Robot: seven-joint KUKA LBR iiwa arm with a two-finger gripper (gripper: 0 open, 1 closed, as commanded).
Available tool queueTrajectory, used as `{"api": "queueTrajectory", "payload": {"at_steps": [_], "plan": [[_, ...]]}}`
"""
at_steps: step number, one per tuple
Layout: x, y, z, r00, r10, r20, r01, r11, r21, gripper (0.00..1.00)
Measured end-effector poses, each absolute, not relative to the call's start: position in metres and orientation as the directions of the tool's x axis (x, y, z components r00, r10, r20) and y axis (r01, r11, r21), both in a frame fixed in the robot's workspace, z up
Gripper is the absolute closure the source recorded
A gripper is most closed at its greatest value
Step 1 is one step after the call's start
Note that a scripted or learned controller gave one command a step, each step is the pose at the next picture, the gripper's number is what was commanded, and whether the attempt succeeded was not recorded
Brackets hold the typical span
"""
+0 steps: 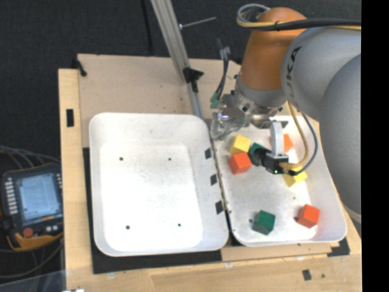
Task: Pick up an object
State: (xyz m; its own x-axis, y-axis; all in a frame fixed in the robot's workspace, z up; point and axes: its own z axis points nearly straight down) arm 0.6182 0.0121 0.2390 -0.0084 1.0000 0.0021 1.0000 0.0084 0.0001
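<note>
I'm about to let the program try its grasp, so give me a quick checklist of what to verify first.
1. Objects available in the right bin: ok, several blocks there.
2. Gripper over that bin's upper left corner: ok.
3. Nearest targets, yellow block and orange block, apart from the gripper: ok.
4. Anything between the fingers: cannot tell.
5. Green block and orange block near the front rim unobstructed: ok.

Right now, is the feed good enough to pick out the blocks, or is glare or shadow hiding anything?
Camera view: lighting is even, with no strong glare on the right bin; the image is slightly soft, yet the green block and the orange block at lower right read clearly. The arm looms large and covers that bin's upper part, so the gripper area is cluttered and hard to read.
</note>
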Motion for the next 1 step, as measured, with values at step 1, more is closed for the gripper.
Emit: {"api": "queueTrajectory", "payload": {"at_steps": [1], "plan": [[0.6231, 0.0749, 0.2420, -0.009, 1.000, 0.002, 1.000, 0.009, 0.002, 1.00]]}}
